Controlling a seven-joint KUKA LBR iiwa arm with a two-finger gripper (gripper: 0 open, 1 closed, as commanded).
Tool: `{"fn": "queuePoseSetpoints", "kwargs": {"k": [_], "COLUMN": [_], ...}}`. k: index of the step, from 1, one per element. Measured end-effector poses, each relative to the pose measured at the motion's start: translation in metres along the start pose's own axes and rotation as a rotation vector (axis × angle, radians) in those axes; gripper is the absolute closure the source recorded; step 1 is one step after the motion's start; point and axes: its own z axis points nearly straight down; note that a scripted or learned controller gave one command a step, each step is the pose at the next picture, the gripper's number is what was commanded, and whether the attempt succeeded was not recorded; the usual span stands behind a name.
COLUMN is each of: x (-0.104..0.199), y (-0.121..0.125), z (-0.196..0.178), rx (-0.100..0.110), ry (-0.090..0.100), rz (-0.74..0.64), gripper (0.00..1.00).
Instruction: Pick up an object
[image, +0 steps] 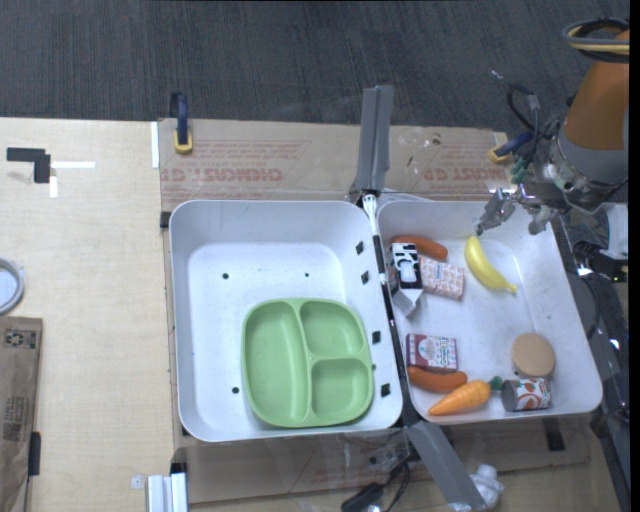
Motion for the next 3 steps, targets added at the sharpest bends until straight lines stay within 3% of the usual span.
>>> {"fn": "queuePoseSetpoints", "kwargs": {"k": [1, 2, 3], "x": [-0.017, -0.016, 0.051], "y": [-0.003, -0.002, 0.017], "z": [0.101, 0.094, -0.001], "rx": [-0.012, -0.012, -0.003], "ry": [-0.003, -0.001, -0.001], "rz": [-0.219, -0.219, -0.213], "gripper": [0.0, 1.0, 1.0]}}
